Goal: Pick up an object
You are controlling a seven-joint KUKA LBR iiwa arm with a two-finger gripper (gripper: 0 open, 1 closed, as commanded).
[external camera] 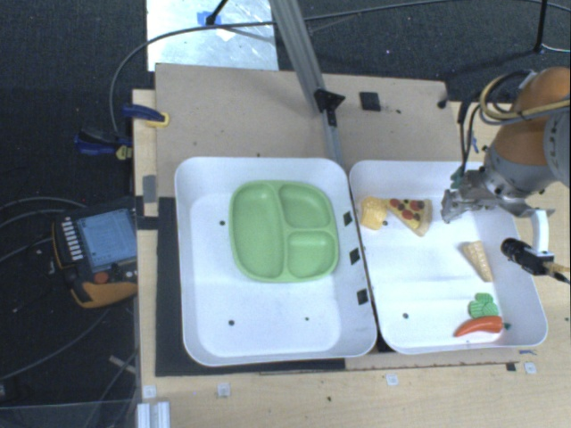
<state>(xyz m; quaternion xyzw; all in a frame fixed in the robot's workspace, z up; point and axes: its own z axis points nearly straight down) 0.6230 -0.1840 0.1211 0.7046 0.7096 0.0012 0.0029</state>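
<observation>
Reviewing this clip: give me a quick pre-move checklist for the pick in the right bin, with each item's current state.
1. Targets present in the right bin: pizza slice, yellow piece, cone-shaped piece, carrot. Ok.
2. Gripper positioned over the right bin, near its upper edge. Ok.
3. Gripper aligned over one object: it sits to the right of the pizza slice, not above it. Not ok.
4. Finger opening: cannot tell.
5. Object already held: nothing seen between the fingers. Not ok.
6. Green divided plate in the left bin, away from the arm's path. Ok.
</observation>
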